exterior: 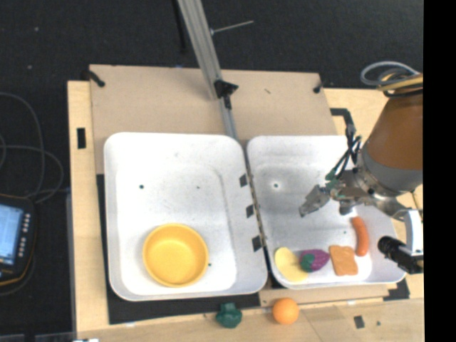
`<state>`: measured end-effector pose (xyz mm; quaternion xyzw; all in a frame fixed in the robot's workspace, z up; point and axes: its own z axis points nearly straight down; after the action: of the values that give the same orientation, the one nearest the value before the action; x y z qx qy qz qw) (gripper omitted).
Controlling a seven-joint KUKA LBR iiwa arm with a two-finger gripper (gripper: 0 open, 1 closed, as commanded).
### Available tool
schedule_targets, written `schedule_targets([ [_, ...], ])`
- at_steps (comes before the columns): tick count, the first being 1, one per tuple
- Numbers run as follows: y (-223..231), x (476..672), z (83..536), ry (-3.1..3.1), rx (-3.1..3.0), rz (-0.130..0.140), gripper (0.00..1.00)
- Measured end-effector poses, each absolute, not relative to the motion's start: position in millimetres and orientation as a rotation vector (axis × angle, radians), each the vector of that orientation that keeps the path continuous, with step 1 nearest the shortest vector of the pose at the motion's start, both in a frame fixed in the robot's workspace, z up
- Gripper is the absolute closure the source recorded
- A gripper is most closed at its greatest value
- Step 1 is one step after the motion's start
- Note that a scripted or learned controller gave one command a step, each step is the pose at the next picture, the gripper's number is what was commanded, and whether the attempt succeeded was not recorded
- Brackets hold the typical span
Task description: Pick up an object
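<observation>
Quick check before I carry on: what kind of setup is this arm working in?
Probably a lab bench for grasping trials, not a home or shop. Two shallow white bins sit side by side on a board, toy food such as an orange ball lies about, and a handheld control screen sits beside the bench.

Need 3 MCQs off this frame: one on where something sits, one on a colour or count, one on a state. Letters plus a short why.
1. Where is the yellow bowl?
A. near end of the left bin
B. right bin beside the sausage
C. on the bench outside the bins

2. How many loose items lie on the bench in front of the bins?
A. none
B. two
C. four

3. Where is the hand?
A. over the left bin
B. over the right bin, apart from the items there
C. pressed on the orange ball

Answers:
1 A: the bowl sits in the left bin, near its front edge.
2 B: a green piece and an orange ball lie there.
3 B: it is over bare floor of the right bin, short of the red sausage and the other items.
</observation>
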<state>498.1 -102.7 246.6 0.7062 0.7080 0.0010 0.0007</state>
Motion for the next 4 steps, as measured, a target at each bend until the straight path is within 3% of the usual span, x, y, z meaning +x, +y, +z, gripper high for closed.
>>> schedule_targets([
  [1,-102.8,498.1,246.6,2.221,2.219,0.003,0.0],
  [2,-104.5,507.6,191.7,2.22,2.222,0.001,0.0],
  [3,-101.3,503.0,129.8,2.224,2.224,-0.006,0.0],
  [4,-102.5,503.3,99.9,2.219,2.222,-0.001,0.0],
])
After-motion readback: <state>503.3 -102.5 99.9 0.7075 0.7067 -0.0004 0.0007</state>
